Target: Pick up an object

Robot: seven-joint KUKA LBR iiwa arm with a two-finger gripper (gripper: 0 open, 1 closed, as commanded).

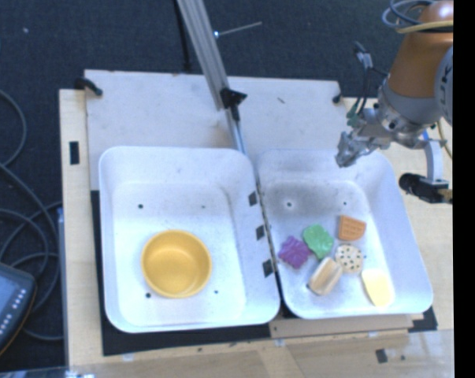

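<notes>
My gripper hangs over the far edge of the right bin, well above and behind the small objects there. Nothing shows between its fingers. In the near part of that bin lie a purple piece, a green piece, an orange block, a round spotted cookie, a tan bread-like piece and a pale yellow piece. They lie close together in a cluster.
The left bin holds a yellow bowl near its front. A metal post rises slanted behind the bins, ending at a black clamp by the divider. A tablet lies off the bench at the left.
</notes>
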